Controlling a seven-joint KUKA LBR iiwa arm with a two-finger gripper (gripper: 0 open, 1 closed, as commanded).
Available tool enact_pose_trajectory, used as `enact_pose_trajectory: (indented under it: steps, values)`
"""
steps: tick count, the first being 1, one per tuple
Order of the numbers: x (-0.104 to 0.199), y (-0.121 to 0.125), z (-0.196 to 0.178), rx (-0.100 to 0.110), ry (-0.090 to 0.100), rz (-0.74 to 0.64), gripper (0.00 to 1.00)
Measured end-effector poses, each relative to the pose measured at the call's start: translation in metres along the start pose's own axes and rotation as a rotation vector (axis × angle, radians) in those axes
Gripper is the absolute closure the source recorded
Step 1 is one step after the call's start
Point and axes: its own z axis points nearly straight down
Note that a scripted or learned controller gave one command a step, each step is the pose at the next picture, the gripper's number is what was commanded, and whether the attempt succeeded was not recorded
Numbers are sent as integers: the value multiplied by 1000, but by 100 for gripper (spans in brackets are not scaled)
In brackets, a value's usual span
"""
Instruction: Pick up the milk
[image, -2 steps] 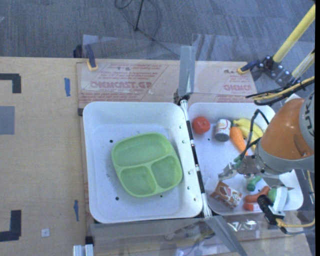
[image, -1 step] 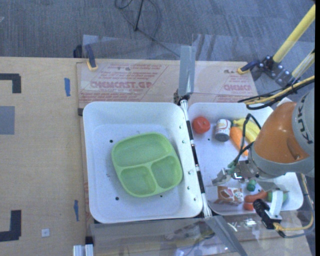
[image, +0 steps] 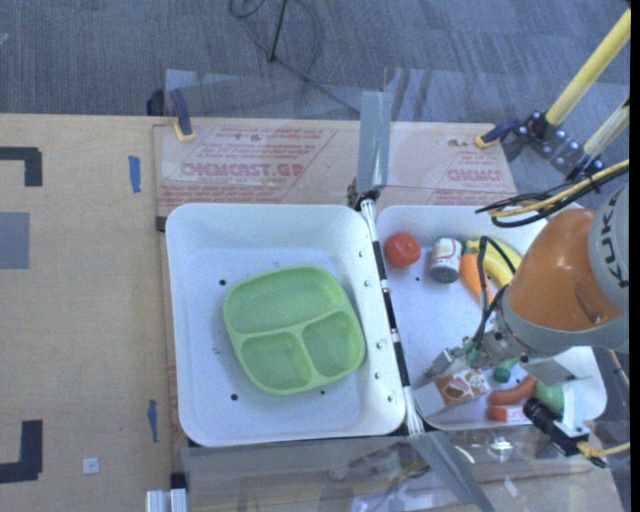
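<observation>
In the right bin (image: 400, 300), the milk (image: 462, 385) lies at 6 o'clock near the front rim. The hand (image: 478, 357) sits just above it, grip state impossible to tell. Tomato (image: 402, 249) and can (image: 444, 259) crowd 12 o'clock; the bin's middle floor lies open.

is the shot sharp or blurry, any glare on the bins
Camera view: mildly soft overall; even lighting, no hard glare on the left bin; green plate casts only a faint shadow; the arm's orange band is blurred, and the gripper area is murky.
</observation>
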Motion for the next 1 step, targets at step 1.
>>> enact_pose_trajectory:
  steps: [1]
  values:
    - [-4,2,-12,-11,-12,4,100]
